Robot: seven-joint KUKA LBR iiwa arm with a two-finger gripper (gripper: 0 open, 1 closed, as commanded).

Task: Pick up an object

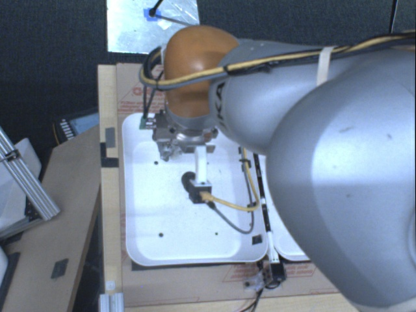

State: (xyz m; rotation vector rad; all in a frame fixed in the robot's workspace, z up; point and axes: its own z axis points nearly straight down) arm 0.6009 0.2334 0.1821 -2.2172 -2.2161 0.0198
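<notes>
My gripper (169,149) hangs over the far part of the left white bin (151,203), just above its floor, under the orange wrist band (194,60). The grey arm (325,148) stretches in from the right and covers most of the right bin (294,252). Only a sliver of that bin's near edge can be seen. A few tiny dark specks dot the left bin's floor near the gripper and toward the front. I see nothing between the gripper and the bin floor.
The bins rest on a brown cardboard-covered bench (110,194). A slanted aluminium rail (26,181) stands off the bench at the left. A shiny foil sheet (153,15) lies behind the bins. A cable runs along the seam between the bins (260,194).
</notes>
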